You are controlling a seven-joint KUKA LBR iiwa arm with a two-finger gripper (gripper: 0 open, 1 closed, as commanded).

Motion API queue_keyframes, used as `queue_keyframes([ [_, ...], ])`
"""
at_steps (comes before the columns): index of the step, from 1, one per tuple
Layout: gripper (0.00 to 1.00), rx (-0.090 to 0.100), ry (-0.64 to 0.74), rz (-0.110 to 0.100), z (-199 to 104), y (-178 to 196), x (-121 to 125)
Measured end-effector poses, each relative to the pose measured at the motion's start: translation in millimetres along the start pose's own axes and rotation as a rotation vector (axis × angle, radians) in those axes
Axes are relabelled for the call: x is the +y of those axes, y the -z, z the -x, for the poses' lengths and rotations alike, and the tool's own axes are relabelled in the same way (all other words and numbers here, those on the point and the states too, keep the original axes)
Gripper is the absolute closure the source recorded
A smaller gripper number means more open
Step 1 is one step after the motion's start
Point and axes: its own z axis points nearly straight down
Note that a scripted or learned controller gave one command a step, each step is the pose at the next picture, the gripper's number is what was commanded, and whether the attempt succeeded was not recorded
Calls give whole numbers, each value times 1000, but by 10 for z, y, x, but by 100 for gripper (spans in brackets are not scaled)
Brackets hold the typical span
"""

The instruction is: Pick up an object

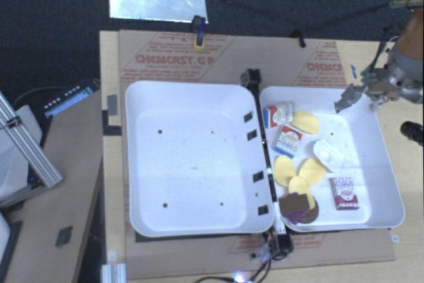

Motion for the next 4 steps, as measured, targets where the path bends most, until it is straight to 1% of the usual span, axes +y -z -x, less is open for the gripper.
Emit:
queue_keyframes([
  [1,100,-1,4,4,0,114,10],
  [2,100,-3,5,12,-175,1282,460],
  [3,100,-4,5,18,-516,3305,230],
  [4,100,2,4,1,-854,3302,-191],
])
